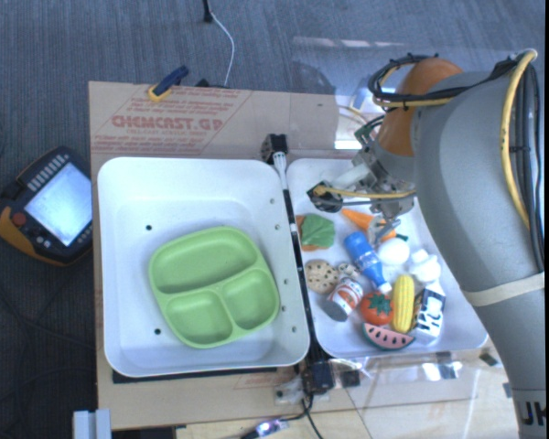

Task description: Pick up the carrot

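The carrot (pixel 355 216) is a small orange piece lying near the back of the right bin (pixel 457 341), just right of a green leafy toy (pixel 317 231). My gripper (pixel 382 210) hangs directly over the carrot's right end and hides part of it. A bit of orange also shows below the gripper. The grey arm with its orange band covers the bin's right side. Whether the gripper touches the carrot cannot be told.
Around the carrot in the right bin lie a blue bottle (pixel 361 254), cookie (pixel 318 273), small can (pixel 346 294), tomato (pixel 377 307), corn cob (pixel 403 300), watermelon slice (pixel 387 337) and white pieces (pixel 395 250). The left bin (pixel 128 190) holds a green divided plate (pixel 215 284).
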Robot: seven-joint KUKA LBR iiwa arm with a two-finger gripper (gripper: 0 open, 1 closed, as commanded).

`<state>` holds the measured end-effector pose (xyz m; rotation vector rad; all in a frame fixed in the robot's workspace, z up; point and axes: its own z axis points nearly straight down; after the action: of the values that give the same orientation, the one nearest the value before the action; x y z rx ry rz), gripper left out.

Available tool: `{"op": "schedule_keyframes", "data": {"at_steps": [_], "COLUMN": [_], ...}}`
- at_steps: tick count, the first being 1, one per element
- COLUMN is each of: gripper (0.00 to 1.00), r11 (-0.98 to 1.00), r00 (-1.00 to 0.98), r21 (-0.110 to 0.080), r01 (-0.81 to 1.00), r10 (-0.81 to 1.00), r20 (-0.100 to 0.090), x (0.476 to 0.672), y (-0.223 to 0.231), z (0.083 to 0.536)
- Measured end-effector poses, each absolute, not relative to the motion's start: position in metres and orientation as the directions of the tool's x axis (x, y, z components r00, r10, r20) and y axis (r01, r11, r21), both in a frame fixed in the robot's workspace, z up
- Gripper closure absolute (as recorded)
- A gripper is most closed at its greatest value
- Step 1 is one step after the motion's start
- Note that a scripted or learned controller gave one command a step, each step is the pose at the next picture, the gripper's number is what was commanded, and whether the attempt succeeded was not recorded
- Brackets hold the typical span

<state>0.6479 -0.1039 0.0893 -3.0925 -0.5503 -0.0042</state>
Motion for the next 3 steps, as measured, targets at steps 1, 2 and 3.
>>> {"op": "schedule_keyframes", "data": {"at_steps": [1, 2, 3], "gripper": [0.00, 0.00, 0.00], "r11": [-0.980, -0.968, -0.976], "r00": [0.980, 0.968, 0.976], "r21": [0.004, 0.005, 0.006], "r01": [0.201, 0.252, 0.218], "r10": [0.201, 0.252, 0.218], "r20": [0.006, 0.005, 0.004], "x": [0.590, 0.649, 0.595], "y": [-0.134, -0.199, -0.177], "z": [0.090, 0.089, 0.090]}}
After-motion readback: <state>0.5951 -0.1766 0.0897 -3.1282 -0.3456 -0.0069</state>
